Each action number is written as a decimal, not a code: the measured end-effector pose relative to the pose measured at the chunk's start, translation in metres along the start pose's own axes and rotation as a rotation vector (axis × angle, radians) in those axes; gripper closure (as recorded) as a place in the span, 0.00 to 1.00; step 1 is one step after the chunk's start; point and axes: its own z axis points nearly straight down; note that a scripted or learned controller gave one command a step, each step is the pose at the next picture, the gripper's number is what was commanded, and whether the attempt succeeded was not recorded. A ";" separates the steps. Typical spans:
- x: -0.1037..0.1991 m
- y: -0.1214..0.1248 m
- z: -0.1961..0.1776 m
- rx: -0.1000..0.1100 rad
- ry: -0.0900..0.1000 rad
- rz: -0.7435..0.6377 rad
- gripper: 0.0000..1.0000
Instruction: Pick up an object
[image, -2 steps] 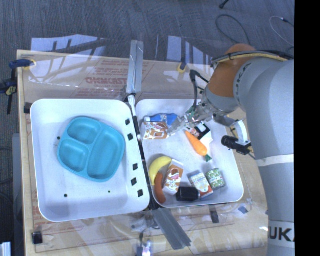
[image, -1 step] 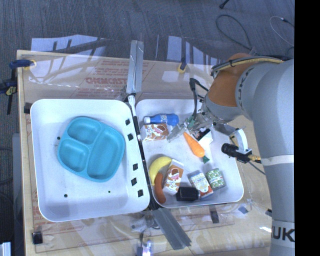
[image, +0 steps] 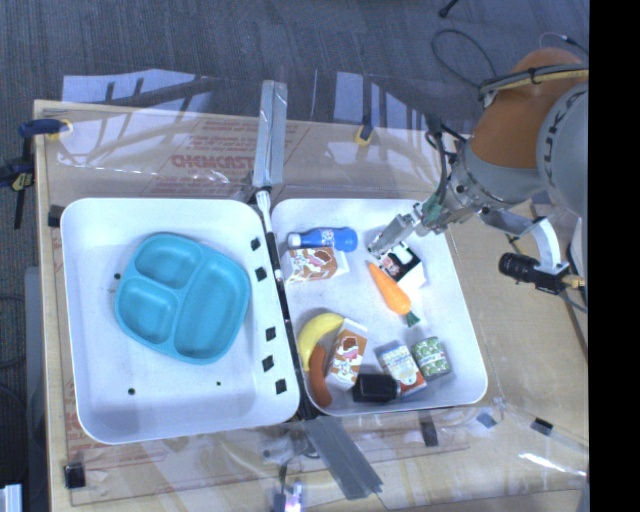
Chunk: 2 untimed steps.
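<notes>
1. Camera view, the left bin (image: 90, 400): this shallow white bin holds a blue divided plate (image: 182, 297), lying flat toward its upper middle, with three compartments showing.
2. Camera view, the right bin (image: 462, 330): this one holds all the small items. Along its upper left lies a blue-and-white bottle (image: 322, 239) on its side, and just below it, touching or nearly so, a small brown-and-white packet (image: 315, 264).
3. Near the middle of the right bin lies an orange carrot (image: 391, 288), slanting down to the right (green stub at its lower end). A white-and-black carton (image: 403, 264) sits just above it, right beside my fingertips.
4. Along the lower part: a yellow banana (image: 318, 332) curved against the left wall, a reddish-brown sausage (image: 318, 372) beside it, a red-and-white carton (image: 346, 358) next to those, a black object (image: 375, 387) at the bottom edge, then a small colourful box (image: 401, 365) and a green box (image: 432, 356) to its right.
5. My gripper (image: 392, 238) hangs low over the upper middle of the right bin, reaching in from the right. As for my jaws, I cannot tell whether they are apart or closed, and I see nothing between them.
</notes>
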 end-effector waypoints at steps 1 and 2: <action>0.053 0.032 0.014 0.005 0.002 0.261 0.00; 0.011 0.010 0.148 0.004 0.002 0.290 0.00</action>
